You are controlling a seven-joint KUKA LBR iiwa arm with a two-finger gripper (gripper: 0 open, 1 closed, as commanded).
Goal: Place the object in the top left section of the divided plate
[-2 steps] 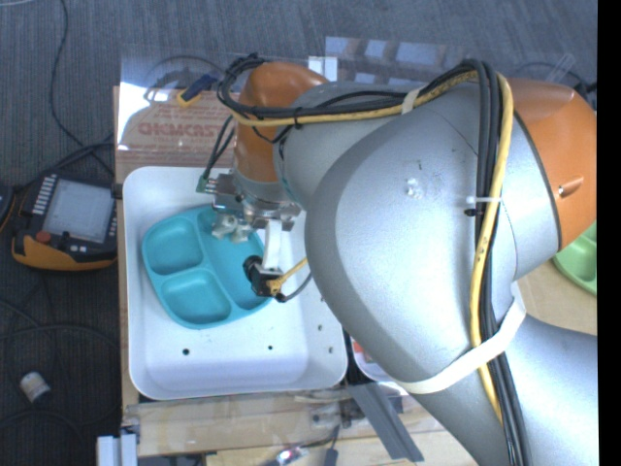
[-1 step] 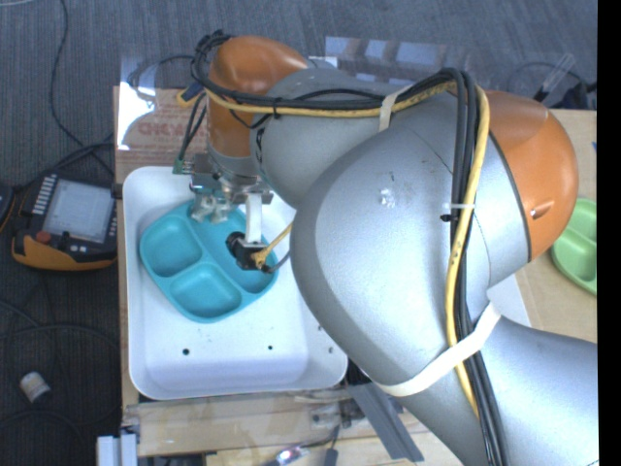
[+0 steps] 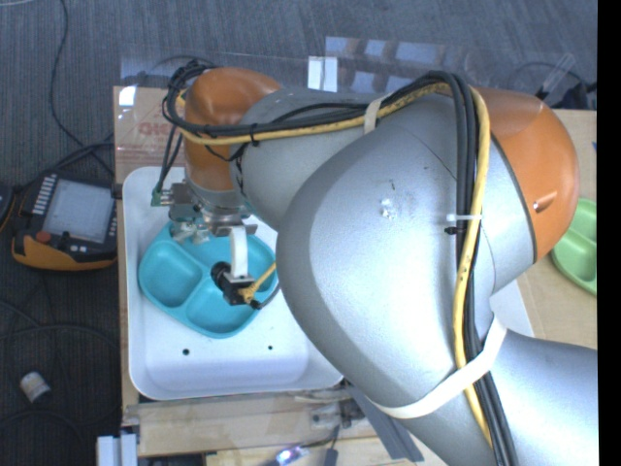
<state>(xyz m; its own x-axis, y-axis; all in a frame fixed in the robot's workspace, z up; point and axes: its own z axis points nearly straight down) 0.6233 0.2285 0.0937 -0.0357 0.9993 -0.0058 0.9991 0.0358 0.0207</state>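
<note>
A dark grey carpet [image 3: 291,8] covers the floor around the bench [image 3: 128,115], and thin cables [image 3: 58,8] lie on it at the top left. On the carpet left of the bench there is a handheld controller [image 3: 68,221] with a screen and an orange edge, and lower down a small grey object [image 3: 34,386].

The bench carries a white bin [image 3: 194,367] at the left side. The blue divided plate [image 3: 175,275] lies inside this bin, in its upper half, close to the left wall. Its left section and its lower section are open to view and look bare.

The grey arm [image 3: 388,212] comes in from the right and fills most of the picture. Its orange band [image 3: 218,100] is above the top edge of the bin. The gripper [image 3: 209,226] hangs low over the upper part of the plate. I cannot tell if it is open or closed, or if it holds anything, because the wrist hides it from above.

A green thing [image 3: 582,246] shows at the right edge, behind the arm.
</note>
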